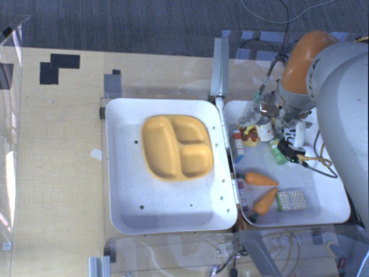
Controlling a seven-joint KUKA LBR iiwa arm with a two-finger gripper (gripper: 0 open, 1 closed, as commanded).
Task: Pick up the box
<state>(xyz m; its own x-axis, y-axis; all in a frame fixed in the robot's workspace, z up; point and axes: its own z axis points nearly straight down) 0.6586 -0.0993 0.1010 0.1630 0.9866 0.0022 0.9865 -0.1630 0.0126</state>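
A yellow tray (176, 147) lies in the left bin (124, 172). In the right bin (323, 203), the box (291, 200) sits at the near edge, just beside two carrots (264, 201). The gripper (271, 115) hangs over the far end, well apart from it; I cannot tell how open it is.

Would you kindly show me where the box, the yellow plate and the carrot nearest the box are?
Box (291, 200), camera view, middle of its patterned top.
Yellow plate (160, 148), camera view, floor of its large left compartment.
Carrot (264, 201), camera view, middle of its body.
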